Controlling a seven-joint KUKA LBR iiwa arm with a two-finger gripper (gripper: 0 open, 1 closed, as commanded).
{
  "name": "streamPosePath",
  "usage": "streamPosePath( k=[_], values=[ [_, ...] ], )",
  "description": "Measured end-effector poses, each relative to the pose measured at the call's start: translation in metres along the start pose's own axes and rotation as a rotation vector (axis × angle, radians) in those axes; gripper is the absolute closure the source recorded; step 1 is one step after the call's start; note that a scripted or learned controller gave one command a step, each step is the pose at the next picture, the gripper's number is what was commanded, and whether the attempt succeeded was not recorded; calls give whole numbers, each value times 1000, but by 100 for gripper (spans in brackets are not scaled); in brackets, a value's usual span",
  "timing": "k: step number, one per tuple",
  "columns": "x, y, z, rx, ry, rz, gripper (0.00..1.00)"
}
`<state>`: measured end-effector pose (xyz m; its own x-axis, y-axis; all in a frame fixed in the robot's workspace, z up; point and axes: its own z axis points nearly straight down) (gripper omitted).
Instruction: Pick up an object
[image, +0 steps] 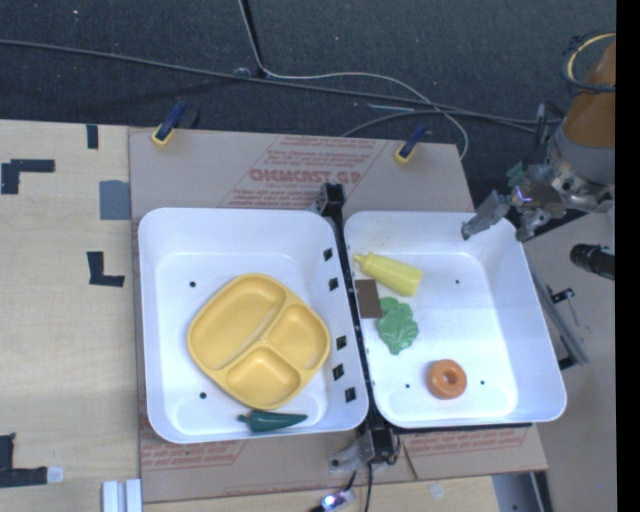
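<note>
The right bin (500, 262) holds a yellow squeeze bottle (388, 271) lying on its side near the back left, a small brown block (368, 298) just below it, a green leafy piece (396, 324) next to the block, and an orange ring (447, 379) toward the front. In the left bin (165, 250) rests a yellow divided plate (260, 340), with a dark green pepper (270, 421) at the front edge. My gripper (497, 219) hovers over the right bin's back right corner, open, nothing between its fingers.
Both bins sit on a brown cardboard sheet (290, 165) held by yellow and blue clamps (168, 125) at the back. Black cables (300, 75) run across the dark floor behind. A black divider (345, 300) joins the bins.
</note>
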<state>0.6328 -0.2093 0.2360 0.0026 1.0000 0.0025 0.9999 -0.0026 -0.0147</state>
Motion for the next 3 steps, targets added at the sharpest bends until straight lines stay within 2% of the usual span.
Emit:
streamPosePath(
  k=[1, 3],
  values=[
    [1, 3, -9, -13, -3, -4, 0],
    [8, -8, 87, -9, -4, -4, 0]
  ],
)
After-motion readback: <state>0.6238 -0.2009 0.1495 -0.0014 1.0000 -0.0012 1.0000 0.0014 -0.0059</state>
